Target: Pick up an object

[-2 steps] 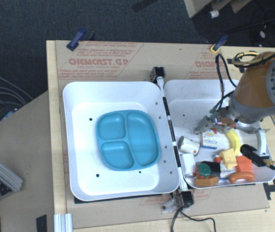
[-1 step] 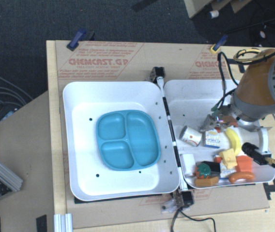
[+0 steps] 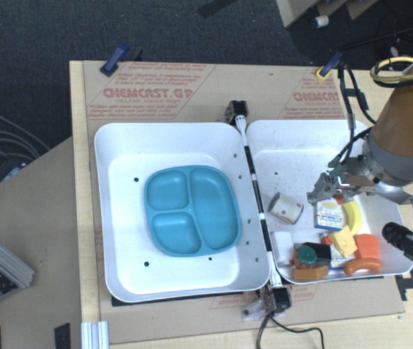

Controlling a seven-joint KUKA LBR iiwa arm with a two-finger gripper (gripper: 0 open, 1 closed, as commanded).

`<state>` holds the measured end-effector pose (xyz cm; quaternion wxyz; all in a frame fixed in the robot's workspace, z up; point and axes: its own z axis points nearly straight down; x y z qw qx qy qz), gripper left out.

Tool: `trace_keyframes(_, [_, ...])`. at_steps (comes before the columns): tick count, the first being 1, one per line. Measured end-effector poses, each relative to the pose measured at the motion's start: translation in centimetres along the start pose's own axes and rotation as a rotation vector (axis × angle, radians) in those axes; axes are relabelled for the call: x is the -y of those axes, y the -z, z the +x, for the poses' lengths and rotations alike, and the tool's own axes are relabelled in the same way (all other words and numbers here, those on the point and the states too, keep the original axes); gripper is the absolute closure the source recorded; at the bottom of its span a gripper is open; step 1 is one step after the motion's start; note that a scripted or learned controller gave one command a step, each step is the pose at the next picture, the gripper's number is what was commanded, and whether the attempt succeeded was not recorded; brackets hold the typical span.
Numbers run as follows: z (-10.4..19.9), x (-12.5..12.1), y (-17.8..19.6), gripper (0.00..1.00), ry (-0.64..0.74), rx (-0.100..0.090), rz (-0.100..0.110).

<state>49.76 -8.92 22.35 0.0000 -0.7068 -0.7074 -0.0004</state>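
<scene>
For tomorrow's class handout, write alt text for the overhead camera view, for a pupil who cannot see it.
A grey robot arm's two-finger gripper hovers low over small mixed toy items piled in the right shallow white bin. The left shallow white bin holds a light blue three-compartment plastic plate.

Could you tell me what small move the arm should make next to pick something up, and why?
Probably a short descent and a nudge left. The gripper hovers in the right bin, above the clutter, holding nothing visible; the small grey block lies apart from the pile, so it looks the easiest target.
</scene>
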Motion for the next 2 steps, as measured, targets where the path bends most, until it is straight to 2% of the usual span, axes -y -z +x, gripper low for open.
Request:
trace_keyframes(1, [10.4, 1.1, 5.3, 1.0, 0.0, 0.0, 0.001])
trace_keyframes(2, [2.8, -1.9, 4.5, 1.0, -0.001, 0.002, -0.001])
